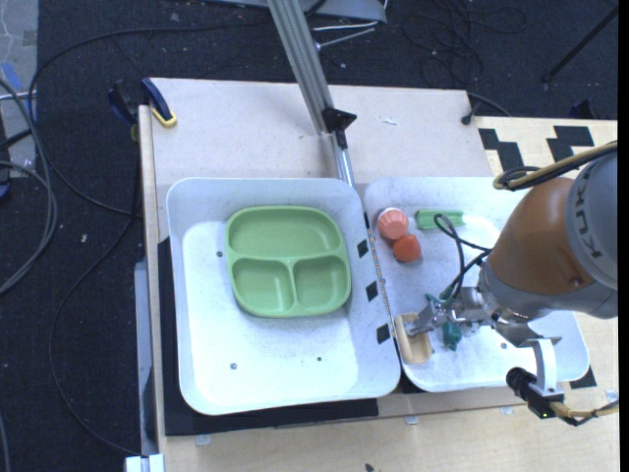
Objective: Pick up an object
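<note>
Grey arm (550, 254) over right bin (575, 362), jaws (432, 323) state unclear, perhaps touching tan block (415, 347)

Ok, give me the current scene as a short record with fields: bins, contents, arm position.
left bin: holds a green divided plate, three compartments
right bin: two orange-red balls near its left wall, a green item beside them
gripper: low over the right bin, near the wall between the bins
near gripper: a tan object and a small teal object
grasp: cannot tell
</note>
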Controlling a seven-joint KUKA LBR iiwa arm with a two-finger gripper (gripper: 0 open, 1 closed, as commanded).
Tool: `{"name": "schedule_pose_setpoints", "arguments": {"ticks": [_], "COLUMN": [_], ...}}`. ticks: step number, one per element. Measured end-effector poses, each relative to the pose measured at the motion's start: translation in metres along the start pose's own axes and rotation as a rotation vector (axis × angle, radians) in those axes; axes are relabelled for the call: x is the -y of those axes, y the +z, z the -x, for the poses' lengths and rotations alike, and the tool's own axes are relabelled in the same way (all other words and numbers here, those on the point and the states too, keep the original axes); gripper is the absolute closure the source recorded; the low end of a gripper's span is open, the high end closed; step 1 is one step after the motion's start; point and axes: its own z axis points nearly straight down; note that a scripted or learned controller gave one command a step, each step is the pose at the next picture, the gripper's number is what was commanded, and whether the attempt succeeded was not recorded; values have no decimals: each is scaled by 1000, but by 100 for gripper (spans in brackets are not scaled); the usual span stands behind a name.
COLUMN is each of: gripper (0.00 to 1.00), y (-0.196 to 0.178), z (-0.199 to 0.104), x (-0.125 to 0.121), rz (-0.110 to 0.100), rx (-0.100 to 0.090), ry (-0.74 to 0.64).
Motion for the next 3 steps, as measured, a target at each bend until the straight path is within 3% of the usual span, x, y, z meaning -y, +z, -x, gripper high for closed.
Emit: {"name": "schedule_pose_setpoints", "arguments": {"ticks": [1,3], "gripper": [100,100], "y": [-15,-123], "z": [-2,15], "x": [-4,1], "rz": [10,7], "rx": [-4,3], "ry": [-1,-4]}}
